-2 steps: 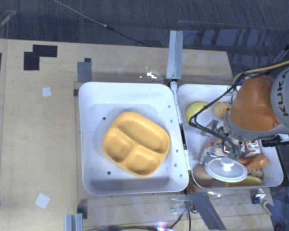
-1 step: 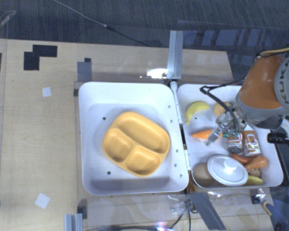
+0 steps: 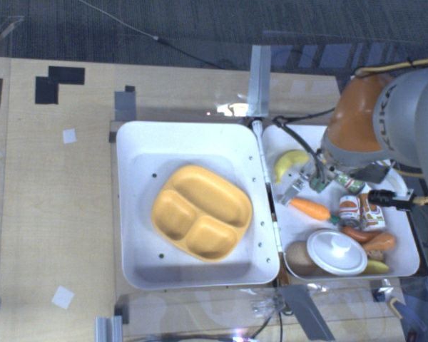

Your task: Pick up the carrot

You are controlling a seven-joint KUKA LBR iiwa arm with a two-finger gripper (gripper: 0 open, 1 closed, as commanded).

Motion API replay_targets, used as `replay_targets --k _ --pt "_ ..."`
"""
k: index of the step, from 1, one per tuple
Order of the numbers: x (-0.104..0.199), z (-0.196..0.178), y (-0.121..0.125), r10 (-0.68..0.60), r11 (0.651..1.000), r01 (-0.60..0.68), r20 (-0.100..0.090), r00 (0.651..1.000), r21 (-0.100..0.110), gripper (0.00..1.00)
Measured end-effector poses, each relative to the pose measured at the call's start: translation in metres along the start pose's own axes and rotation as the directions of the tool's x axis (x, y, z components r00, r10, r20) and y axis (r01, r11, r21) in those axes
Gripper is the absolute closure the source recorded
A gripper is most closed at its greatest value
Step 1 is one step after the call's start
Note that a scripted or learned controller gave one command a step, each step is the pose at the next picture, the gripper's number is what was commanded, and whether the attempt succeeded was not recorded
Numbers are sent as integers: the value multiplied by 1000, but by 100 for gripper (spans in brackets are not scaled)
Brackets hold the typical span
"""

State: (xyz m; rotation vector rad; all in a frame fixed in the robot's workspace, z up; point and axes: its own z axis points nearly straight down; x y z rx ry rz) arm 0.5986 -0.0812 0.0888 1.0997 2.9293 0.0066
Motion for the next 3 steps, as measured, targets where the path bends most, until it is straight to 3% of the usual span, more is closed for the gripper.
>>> replay_targets --k 1,2,3 --pt "28 -2 -30 -293 956 293 4 956 -2 0" --pt "26 -14 -27 -298 954 298 9 954 -4 100" --pt "100 -99 0 -126 992 126 -5 992 0 100"
